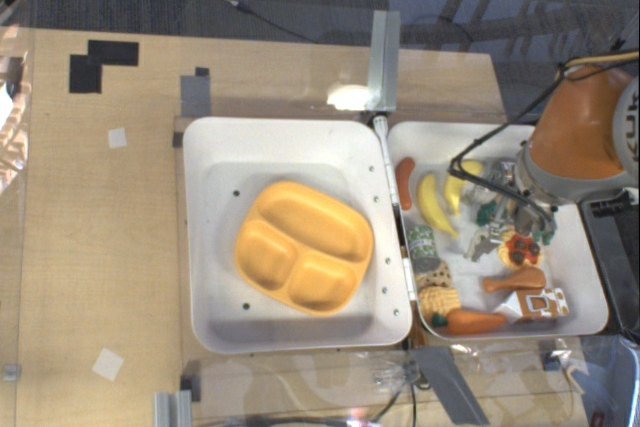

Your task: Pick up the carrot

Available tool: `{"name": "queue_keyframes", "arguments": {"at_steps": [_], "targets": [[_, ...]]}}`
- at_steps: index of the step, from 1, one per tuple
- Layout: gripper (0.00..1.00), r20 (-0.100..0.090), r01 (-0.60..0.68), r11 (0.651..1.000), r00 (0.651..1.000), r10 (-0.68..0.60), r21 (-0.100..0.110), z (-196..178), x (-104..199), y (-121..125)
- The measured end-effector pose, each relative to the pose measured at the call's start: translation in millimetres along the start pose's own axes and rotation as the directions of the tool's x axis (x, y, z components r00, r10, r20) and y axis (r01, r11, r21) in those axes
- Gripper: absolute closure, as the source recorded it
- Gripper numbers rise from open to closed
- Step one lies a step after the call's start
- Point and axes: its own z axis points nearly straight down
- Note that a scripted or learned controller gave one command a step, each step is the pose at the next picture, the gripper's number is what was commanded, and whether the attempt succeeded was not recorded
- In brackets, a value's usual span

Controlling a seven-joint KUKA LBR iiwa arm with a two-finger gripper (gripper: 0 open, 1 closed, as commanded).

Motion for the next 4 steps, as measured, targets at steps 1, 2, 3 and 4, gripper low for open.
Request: {"name": "queue_keyframes", "arguments": {"at_steps": [1,2,3,4], "targets": [[0.00,-0.009,-0.019,1.000,1.000,0.019,0.001,13.0,3.0,-11.8],[1.00,0.003,-0.009,1.000,1.000,0.009,0.001,-0.5,-1.0,-10.1],[1.00,-0.011,-0.013,1.000,1.000,0.013,0.000,-10.7,-36.9,26.2],[1.00,-0.009,0.384,0.923,0.923,-0.384,-0.001,-38.5,-64.2,-33.9]]}}
